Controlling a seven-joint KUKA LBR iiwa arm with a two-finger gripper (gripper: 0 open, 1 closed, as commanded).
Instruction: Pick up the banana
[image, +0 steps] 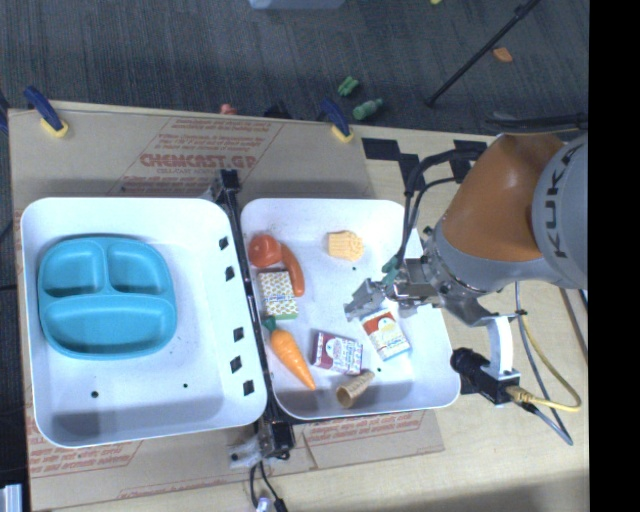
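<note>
The likeliest banana, a stubby yellow piece (345, 245) in the right bin (300, 212), lies just up-view and slightly left of the gripper (365, 298), whose opening I cannot tell.

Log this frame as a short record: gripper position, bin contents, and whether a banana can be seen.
gripper: over the right bin, just above the small red-and-white carton
left bin: blue divided tray
right bin items: carrot, yellow corn piece, ice cream cone, red-orange food piece, green-patterned packet, red printed box
banana: none identifiable among the items
held: nothing seen between the fingers
</note>
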